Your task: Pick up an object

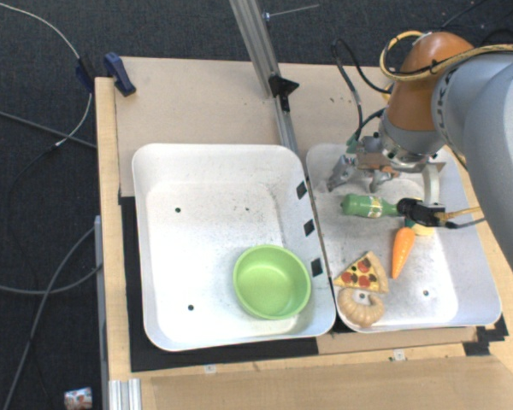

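The grey arm with its orange band enters from the upper right of the frame and reaches down into the right-hand shallow white bin (462, 301). Its two-finger gripper (365, 176) hangs low over the upper part of that bin, with metal fingers (340, 176) splayed apart and nothing between them. Just below the gripper lies a green plastic bottle (365, 206) on its side, its dark cap pointing right. To the right of the bottle, an orange toy carrot (401, 249) lies with its tip pointing toward the lower edge of the frame. Lower in the same bin sit a toy pizza slice (362, 274) and, touching it from below, a tan round toy doughnut (361, 308). The left-hand shallow white bin (167, 178) holds a light green plastic bowl (271, 281) standing upright near its lower right corner.
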Robot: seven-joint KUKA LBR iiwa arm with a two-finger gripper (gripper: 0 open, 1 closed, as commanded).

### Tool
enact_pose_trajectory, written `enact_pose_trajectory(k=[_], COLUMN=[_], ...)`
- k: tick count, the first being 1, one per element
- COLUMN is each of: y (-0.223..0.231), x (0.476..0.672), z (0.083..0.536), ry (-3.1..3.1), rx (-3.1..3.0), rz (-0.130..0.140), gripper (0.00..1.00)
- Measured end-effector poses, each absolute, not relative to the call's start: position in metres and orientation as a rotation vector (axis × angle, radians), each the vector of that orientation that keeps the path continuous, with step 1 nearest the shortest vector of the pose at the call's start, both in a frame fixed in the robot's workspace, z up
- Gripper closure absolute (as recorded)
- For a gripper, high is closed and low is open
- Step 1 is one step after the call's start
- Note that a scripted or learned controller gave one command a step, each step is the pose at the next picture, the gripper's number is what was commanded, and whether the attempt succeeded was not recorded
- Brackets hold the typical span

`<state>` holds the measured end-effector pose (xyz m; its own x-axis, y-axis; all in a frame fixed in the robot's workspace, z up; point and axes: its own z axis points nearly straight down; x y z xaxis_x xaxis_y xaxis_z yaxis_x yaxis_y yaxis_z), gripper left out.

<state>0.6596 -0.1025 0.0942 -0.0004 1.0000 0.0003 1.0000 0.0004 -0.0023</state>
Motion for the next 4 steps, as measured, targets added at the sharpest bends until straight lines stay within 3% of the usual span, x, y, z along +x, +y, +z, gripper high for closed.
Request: enact_pose_trajectory(k=[1, 4], y=[-0.103, -0.104], x=[0.661, 0.668], z=[0.107, 0.221], ry=[-2.223, -2.224], rx=[-2.222, -2.223], rz=[-0.002, -0.003], gripper=[1.0, 1.0])
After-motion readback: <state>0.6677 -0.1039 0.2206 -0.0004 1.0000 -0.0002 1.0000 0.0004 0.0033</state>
